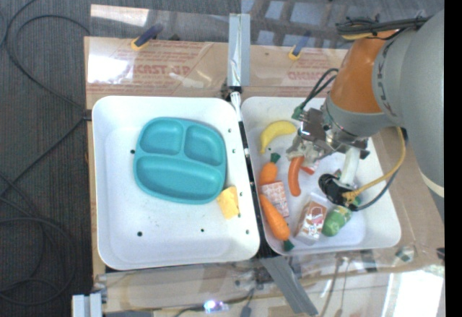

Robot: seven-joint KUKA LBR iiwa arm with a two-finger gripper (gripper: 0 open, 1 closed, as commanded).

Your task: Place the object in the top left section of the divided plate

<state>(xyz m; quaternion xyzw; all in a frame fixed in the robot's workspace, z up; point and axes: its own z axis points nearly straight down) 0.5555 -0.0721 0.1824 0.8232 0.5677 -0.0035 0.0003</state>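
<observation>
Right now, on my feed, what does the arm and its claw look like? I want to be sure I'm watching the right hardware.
The arm is bulky, rounded and grey, with an orange band above the wrist. Below that sits a grey wrist housing, then the claw, a small metal assembly in grey and silver. Black cables loop around the wrist, and a yellow cable trails beneath it.

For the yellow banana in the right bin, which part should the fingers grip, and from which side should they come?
Probably the thick middle of the banana, from straight above, with the fingers closing across its curve. It lies flat, its bend arching toward the bin's far wall. The right bin wall is close behind, and the gripper is beside it.
</observation>
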